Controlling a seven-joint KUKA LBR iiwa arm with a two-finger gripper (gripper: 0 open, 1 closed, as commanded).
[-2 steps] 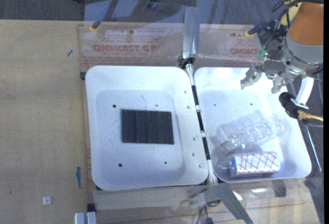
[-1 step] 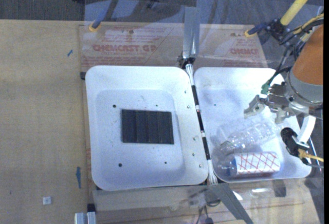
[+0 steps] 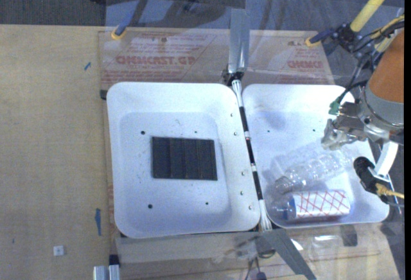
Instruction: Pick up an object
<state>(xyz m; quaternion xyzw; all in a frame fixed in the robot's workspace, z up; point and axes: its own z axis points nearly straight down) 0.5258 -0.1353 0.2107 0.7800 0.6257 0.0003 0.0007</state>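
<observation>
Checkered tube (image 3: 319,203) against bin rim (image 3: 308,223)

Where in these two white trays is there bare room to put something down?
Left bin: bare floor all round the dark slatted pad. Right bin: its far half is bare. Its near corner is crowded: clear plastic bottle, red-checked object, gripper.
</observation>
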